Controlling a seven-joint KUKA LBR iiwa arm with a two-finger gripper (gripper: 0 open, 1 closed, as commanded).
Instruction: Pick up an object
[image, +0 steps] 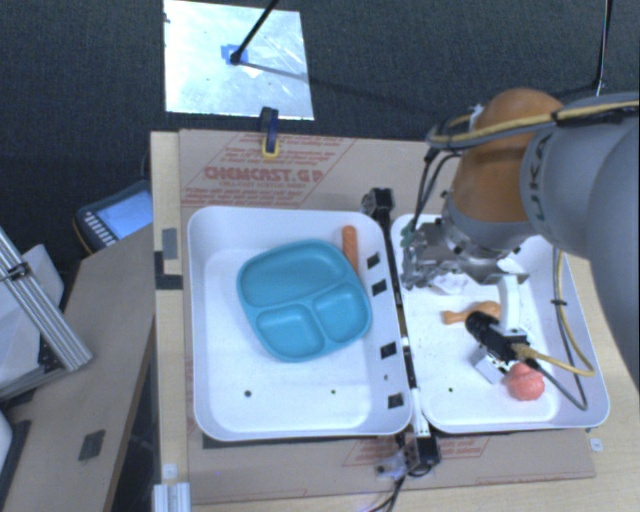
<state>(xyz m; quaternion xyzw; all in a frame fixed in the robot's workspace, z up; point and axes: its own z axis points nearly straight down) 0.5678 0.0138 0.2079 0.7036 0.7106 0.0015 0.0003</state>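
— Over the right bin (455, 400), near its upper left corner, hangs the gripper (422, 265); is it spread or closed?
— I cannot tell; its tip is a blur of metal from this slant.
— Where do the loose things lie?
— A tan piece (470, 315) lies on that bin's floor, just below the gripper; a pink ball (526, 383) sits near the lower right corner, well apart from it.
— And the left bin (225, 400)?
— A blue divided plate (305, 300) lies in its middle; an orange stick (349, 245) rests by the plate's upper right edge, near the wall between the bins.
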